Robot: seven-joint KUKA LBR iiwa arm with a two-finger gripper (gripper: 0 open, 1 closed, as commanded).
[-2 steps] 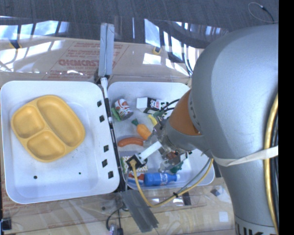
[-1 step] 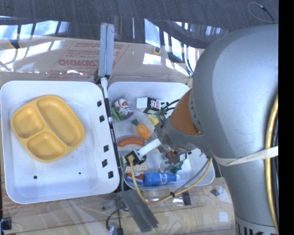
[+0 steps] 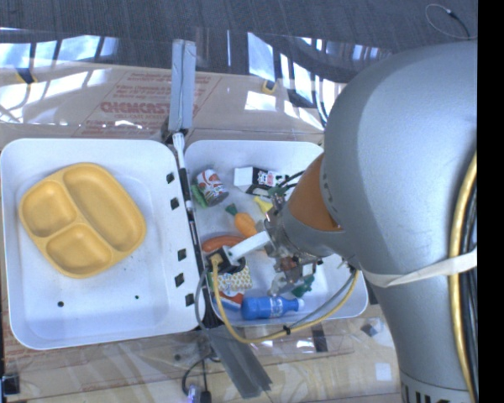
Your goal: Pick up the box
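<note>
The grey arm (image 3: 403, 166) takes up the view's right side, and its orange band (image 3: 312, 204) sits just above the tool (image 3: 283, 269). The bench (image 3: 84, 107) under it all is brown and bears red lettering. The tool is down inside one white bin (image 3: 235, 154). The other bin (image 3: 34, 309) lies well off to the side of the tool, away from the arm. In that other bin, well apart from the tool, rests a yellow plate (image 3: 82, 218) with three compartments. How far the tool is open cannot be told, since the wrist and the clutter around it hide this, and nothing can be seen in its grasp. A blue bottle (image 3: 269, 307) lies on its side just in front of the tool, toward the camera. A red-orange long thing (image 3: 221, 243) lies beside the tool, toward the other bin. A round can (image 3: 208, 187) with red, green and white print lies beyond that, near the bin's far corner. The box (image 3: 256, 177), small and printed in black and white, lies past the tool by the bin's far wall, apart from it and not touched. A little orange carrot (image 3: 245, 223) lies between the box and the tool. A small green piece (image 3: 302, 288) sits just beside the tool on the camera side.
</note>
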